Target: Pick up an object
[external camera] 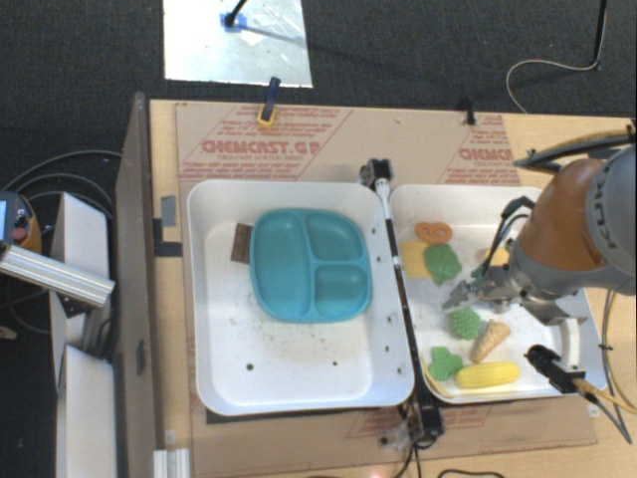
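Teal divided plate in white left bin; green toy broccoli; yellow corn; orange pretzel.

A teal divided plate is seen in the left bin, with a small brown block touching its left edge. Printed cardboard is laid beneath both bins.
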`<state>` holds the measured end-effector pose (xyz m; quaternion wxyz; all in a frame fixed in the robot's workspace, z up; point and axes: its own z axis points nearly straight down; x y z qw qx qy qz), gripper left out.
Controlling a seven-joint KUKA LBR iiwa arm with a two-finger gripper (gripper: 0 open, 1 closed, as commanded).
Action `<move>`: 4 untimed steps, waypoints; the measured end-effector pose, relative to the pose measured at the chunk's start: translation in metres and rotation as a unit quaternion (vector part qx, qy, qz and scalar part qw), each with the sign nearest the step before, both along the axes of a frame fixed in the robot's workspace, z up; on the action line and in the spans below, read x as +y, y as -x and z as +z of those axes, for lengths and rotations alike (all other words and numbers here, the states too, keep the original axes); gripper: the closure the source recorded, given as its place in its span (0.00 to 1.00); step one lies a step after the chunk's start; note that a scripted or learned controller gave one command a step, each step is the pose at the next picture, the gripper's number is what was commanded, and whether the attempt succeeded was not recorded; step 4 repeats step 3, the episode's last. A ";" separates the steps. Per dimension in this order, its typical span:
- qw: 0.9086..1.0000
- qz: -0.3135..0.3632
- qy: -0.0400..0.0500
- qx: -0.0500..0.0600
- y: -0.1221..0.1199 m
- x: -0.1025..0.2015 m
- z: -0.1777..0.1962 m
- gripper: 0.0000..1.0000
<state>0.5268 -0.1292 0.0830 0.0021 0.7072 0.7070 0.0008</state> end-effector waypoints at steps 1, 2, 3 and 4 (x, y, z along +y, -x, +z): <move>1.000 0.002 -0.001 0.002 0.010 0.019 0.001 0.00; 1.000 0.002 -0.001 0.001 0.009 0.019 0.011 1.00; 1.000 0.004 -0.001 -0.001 -0.019 0.082 0.105 1.00; 1.000 0.004 -0.001 -0.001 -0.019 0.082 0.105 1.00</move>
